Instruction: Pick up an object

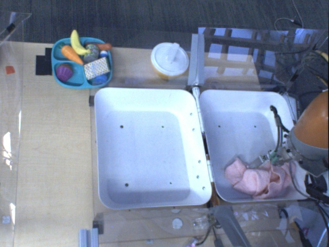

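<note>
We see a soft pink crumpled cloth [255, 179] lying in the right white shallow plastic bin [231, 112], close to its front edge and toward its front right corner. The grey arm with the orange band [314, 125] comes in over the right edge of this bin, and its two-finger gripper [272, 158] is low, at the back right side of the cloth, touching it or just above it. The arm hides the gripper's tip, so how it is set we cannot tell, and we cannot say that the cloth is held.

The left white shallow plastic bin [149, 148] has nothing for us to take. On the bench behind the bins stand a blue divided tray with toy food [81, 62] and a white lidded cup [169, 58], well apart from the work.

In our judgement, the step in hand is the grasp of the cloth. To do it well, we should come down on a thick fold, not on a thin border, press deep enough to catch several layers, then lift straight up and slowly. The near bin wall could stop the gripper, so a place more toward the middle of the cloth is safer.
</note>
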`<state>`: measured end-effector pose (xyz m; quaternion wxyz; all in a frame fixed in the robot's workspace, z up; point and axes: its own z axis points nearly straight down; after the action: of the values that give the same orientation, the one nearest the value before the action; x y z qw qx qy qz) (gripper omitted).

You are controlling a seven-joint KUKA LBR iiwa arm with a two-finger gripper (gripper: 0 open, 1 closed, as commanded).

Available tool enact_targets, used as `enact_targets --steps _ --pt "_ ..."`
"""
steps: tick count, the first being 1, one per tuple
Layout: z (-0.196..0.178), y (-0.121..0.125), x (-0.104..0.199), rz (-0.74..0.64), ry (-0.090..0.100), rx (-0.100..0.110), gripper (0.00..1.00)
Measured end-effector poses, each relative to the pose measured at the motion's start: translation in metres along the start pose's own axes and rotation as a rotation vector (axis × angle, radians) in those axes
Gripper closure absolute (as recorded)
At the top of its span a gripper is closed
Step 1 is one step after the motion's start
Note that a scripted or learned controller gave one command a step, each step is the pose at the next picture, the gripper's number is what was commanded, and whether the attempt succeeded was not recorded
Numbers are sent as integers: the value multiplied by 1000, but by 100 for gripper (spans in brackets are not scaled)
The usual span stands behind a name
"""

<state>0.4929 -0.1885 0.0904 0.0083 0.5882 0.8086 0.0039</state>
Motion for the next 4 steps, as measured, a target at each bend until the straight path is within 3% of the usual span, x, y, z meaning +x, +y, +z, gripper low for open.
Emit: enact_targets --steps 1,2,3,4 --pt "-12 3 -1 0 -3 -7 100" --pt "-12 3 0 -1 -3 -7 0" --pt "-1 17 55 66 0 0 0" --pt "0 4 14 288 0 2 0"
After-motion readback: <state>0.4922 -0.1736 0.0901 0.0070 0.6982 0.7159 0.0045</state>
